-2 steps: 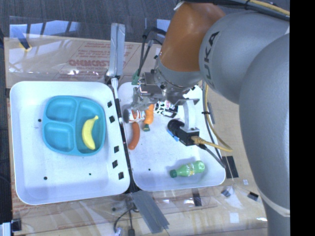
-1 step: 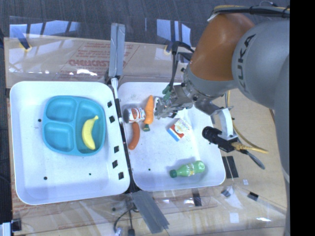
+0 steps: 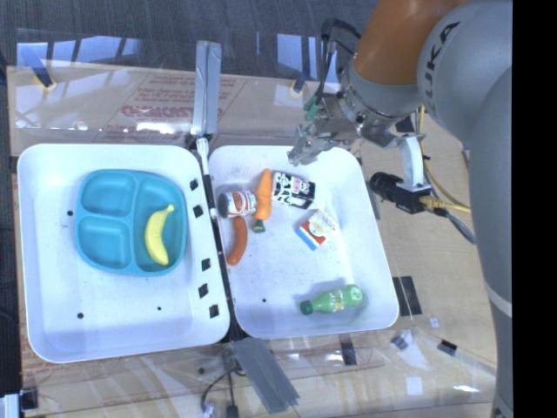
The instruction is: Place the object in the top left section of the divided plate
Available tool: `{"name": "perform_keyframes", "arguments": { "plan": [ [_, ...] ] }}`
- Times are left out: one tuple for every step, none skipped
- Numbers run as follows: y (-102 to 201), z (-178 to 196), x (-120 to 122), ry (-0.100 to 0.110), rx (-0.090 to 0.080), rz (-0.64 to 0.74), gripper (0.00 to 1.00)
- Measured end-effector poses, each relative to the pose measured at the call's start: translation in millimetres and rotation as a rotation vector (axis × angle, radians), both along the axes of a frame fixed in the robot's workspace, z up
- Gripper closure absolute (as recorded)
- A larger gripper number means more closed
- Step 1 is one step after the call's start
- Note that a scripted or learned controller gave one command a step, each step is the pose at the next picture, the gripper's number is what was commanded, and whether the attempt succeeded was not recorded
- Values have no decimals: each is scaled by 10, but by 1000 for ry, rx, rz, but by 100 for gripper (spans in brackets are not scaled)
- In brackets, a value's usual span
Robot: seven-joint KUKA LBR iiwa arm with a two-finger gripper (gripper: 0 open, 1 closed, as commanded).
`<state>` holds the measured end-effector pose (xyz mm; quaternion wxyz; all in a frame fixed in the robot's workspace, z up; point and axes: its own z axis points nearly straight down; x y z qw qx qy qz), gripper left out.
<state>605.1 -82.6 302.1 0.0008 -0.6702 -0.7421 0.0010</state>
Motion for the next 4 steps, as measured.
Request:
{"name": "perform_keyframes", "arguments": {
  "plan": [
    [-459, 178, -481, 1, 2, 64, 100],
    [-205, -176, -629, 1, 1, 174, 100],
    [-1051, -292, -1079, 2, 1, 144, 100],
    [-1173, 936, -484, -3, -1, 297, 100]
  ]
}}
